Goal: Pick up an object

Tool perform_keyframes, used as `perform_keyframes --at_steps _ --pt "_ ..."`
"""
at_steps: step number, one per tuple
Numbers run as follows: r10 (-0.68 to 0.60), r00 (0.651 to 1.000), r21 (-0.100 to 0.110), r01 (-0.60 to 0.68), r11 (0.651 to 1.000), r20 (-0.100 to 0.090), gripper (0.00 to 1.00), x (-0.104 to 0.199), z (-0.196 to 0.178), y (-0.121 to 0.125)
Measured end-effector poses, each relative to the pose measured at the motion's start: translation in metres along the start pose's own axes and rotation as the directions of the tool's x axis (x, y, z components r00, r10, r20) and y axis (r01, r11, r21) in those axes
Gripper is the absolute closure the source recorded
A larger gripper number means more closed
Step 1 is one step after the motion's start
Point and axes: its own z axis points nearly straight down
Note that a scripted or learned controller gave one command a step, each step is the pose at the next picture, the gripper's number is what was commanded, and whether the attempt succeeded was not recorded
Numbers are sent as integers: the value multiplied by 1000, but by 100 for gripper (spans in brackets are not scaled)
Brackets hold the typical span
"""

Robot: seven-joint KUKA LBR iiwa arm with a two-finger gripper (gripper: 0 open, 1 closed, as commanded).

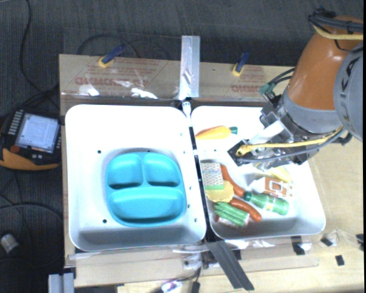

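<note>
Plastic of a light, stiff kind is judged to make up nearly everything on the table. A blue divided tray [146,188] is seen lying flat in the left bin [85,133]. It is wide, shallow and smooth, so it could be taken only at its rim and is thought a poor choice.

In the right bin [311,218], an orange toy vegetable [212,132] with a green tip is laid near the far wall, apart from the other toys. It is judged hollow, hard and somewhat slippery, and is best taken across its narrow middle, where nothing crowds it.

Nearer the front, a grey grater-like piece [211,173], a yellow piece [215,194] and a red sausage [230,180] are packed together and touching, so a clean grip there would be hindered.

A green bottle [268,203] is laid on its side further right. It is round and likely to roll unless gripped across its body. A small carton [278,187] lies just behind it, and its flat sides should be held well.

The hand [265,156] is poised over the middle of the right bin, between the orange vegetable and the carton. Whether it is apart or together cannot be told, and nothing is seen held in it.
</note>
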Motion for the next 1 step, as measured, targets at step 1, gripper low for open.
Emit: perform_keyframes --at_steps 1 --pt "1 1000 -1 -1 1000 0 0 0 0 1"
